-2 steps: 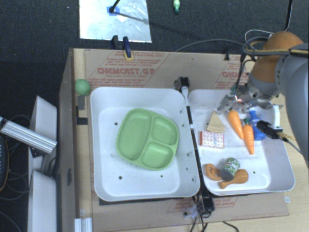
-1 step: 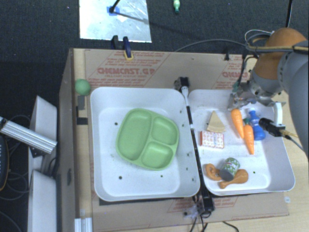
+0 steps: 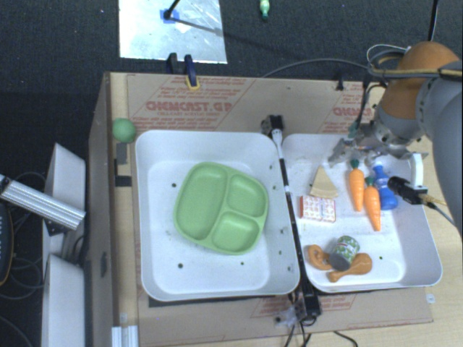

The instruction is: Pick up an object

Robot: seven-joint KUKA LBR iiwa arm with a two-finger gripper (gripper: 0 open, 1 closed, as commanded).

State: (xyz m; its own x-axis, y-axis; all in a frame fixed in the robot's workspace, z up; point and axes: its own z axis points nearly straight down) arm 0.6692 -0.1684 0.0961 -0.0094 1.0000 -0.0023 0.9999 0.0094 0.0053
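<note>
Camera view looks down on the right bin [image 3: 423,255], where the pickable things lie bunched together, so any one of them could serve the task. Two toy carrots [image 3: 364,196] lie nearly touching, with a blue piece [image 3: 383,192] just beside them. To their left a tan wedge [image 3: 325,184] rests above a small red-dotted card [image 3: 318,209]. Near the front wall a green and grey can [image 3: 345,249] sits against a brown drumstick-shaped toy [image 3: 340,262].

Over the far part of that bin hangs the gripper [image 3: 350,152], just above the upper carrot's top; nothing shows between its fingers, and I cannot tell how wide they stand. I judge it is lining up on the carrots, the nearest things below it.

A green divided plate [image 3: 221,207], its compartments bare, lies alone in the left bin [image 3: 155,266]. Both bins sit on the desk [image 3: 210,100], with a green ball [image 3: 124,129] off at the desk's left edge.
</note>
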